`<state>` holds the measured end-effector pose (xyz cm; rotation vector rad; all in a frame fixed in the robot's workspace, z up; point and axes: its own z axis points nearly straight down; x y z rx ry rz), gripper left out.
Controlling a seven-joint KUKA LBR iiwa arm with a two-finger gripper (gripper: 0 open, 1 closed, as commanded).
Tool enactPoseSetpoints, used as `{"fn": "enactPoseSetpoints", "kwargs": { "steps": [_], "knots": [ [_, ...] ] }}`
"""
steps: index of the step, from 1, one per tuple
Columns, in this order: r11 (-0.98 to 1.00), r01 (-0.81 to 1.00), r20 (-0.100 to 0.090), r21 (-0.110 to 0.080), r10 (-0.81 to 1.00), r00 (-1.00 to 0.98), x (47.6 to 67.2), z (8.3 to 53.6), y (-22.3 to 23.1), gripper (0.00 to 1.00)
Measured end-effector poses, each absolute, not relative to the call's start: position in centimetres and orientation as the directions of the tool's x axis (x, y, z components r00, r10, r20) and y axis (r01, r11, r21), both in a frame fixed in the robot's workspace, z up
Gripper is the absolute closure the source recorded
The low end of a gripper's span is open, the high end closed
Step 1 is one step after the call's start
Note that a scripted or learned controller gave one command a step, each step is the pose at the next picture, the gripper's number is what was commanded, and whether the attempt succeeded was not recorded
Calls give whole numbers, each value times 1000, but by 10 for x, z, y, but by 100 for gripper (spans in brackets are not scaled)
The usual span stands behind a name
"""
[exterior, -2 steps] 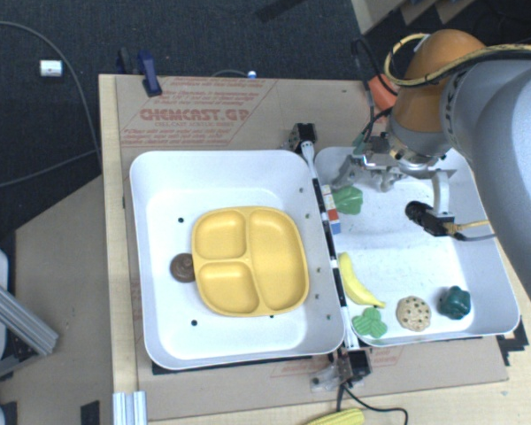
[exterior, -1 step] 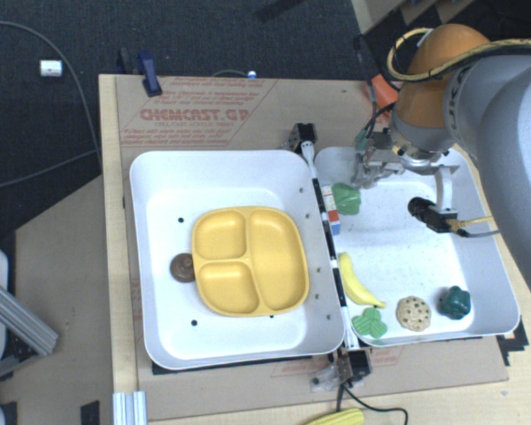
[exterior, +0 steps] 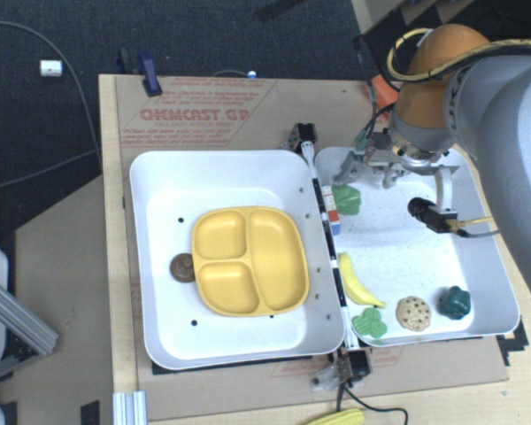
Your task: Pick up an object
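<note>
While the arm reaches in from the right, its gripper (exterior: 398, 168) hangs over the far end of the right bin (exterior: 487, 312); whether the fingers are wide or narrow cannot be told. Candidate objects lie loose in this bin: a green piece (exterior: 346, 199) at the far left, just beside the gripper, and nearer, a banana (exterior: 357, 285), a green leaf shape (exterior: 370, 324), a cookie (exterior: 413, 312) and a teal piece (exterior: 455, 302). Spaced apart, each probably allows a separate grasp. The left bin (exterior: 159, 193) holds a yellow divided plate (exterior: 248, 260) beside a brown disc (exterior: 182, 267), on the table (exterior: 195, 113)
</note>
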<state>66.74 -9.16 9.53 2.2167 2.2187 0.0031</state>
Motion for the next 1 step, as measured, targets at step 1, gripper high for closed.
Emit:
{"fn": "enactPoseSetpoints", "kwargs": {
  "steps": [1],
  "knots": [
    [0,1000,0,-1,1000,0,666,85,-96,0]
  ]
}}
